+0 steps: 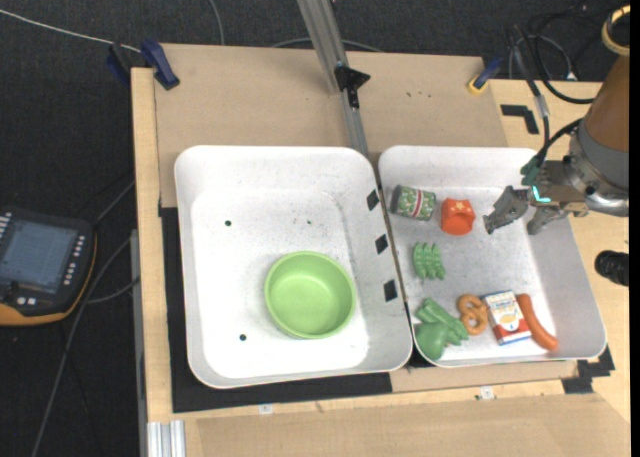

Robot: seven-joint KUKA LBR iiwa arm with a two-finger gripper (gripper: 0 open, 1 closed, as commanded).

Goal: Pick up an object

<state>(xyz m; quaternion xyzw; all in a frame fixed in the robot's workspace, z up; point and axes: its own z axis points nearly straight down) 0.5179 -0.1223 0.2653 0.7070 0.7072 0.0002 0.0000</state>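
1. We see a tan wooden bench (260, 95) on dark carpet, bearing a left white plastic bin (200, 195) and a right white plastic bin (580, 295) side by side.
2. The left bin holds a round light-green bowl (310, 293). The right bin holds the candidates: a small green-and-red can (413, 202) lying on its side, a small red block-like toy (457, 216), a green ridged toy (429, 261), a green leafy toy (437, 326), a brown pretzel (471, 312), a small white-and-orange carton (507, 317) and an orange carrot-like stick (538, 327).
3. The two-finger gripper (522, 211) hangs over the right bin's upper right part, fingers spread apart with nothing between them.
4. We judge this the approach step; nothing is grasped yet.
5. The red toy lies nearest, just to the gripper's left, so the next move likely calls for shifting left and descending.
6. Bare floor surrounds that toy except the can beside it; the bin's far wall is near.
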